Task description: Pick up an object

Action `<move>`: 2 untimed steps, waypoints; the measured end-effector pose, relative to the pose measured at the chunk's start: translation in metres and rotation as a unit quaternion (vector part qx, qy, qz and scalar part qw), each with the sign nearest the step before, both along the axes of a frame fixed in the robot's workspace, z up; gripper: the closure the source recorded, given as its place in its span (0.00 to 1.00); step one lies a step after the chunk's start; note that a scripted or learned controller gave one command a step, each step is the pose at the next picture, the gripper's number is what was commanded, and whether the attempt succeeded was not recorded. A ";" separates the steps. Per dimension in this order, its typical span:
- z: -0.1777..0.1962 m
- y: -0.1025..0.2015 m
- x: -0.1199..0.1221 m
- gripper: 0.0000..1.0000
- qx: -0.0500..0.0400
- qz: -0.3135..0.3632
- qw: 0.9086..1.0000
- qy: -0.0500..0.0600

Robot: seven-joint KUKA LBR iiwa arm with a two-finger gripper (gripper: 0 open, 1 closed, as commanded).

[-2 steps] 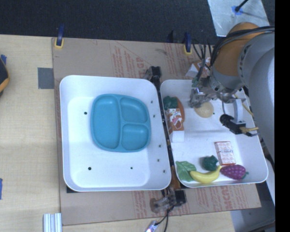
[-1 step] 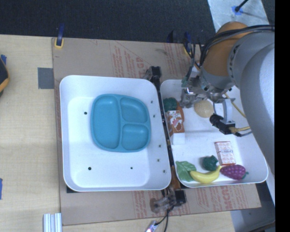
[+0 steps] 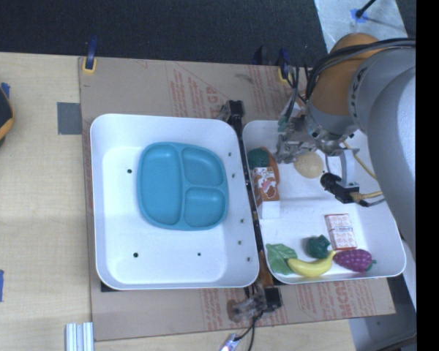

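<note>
A: Objects for picking all lie in the right bin (image 3: pixel 384 218); the left bin (image 3: pixel 110 196) carries just one blue divided plate (image 3: pixel 181 185). Going from big to small, what do you count?

B: Two white bins on the surface (image 3: pixel 36 218). One plate. Then in the right bin: one brown packet (image 3: pixel 265 183) against the left wall with something dark green (image 3: pixel 258 157) at its far end, one banana (image 3: pixel 311 267), one small red-and-white box (image 3: pixel 341 231), one purple grape bunch (image 3: pixel 353 259), one green leaf (image 3: pixel 279 254), one pale round thing (image 3: pixel 308 165), and one small dark green vegetable (image 3: pixel 318 246), maybe broccoli.

A: Where is the arm in all this?

B: The end effector (image 3: pixel 296 146) hangs over the far end of the right bin, just beside the pale round thing and near the packet. Cables and wrist parts clutter it, so I cannot tell whether it is apart or together.

A: Is anything held?

B: I see nothing between its tips. I judge this to be the approach step, with no pick made yet.

A: What does the next move need?

B: Settling on one target, likely the round thing or the packet, since both are close. It would need to come down squarely over it, clear of the bin wall, then close and lift.
</note>
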State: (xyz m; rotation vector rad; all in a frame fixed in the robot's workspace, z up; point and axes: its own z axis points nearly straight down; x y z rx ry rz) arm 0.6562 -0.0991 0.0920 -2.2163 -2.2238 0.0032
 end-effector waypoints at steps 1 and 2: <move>0.037 -0.025 0.000 0.00 0.000 0.000 1.000 -0.001; 0.000 0.006 0.000 0.00 0.000 0.001 1.000 0.000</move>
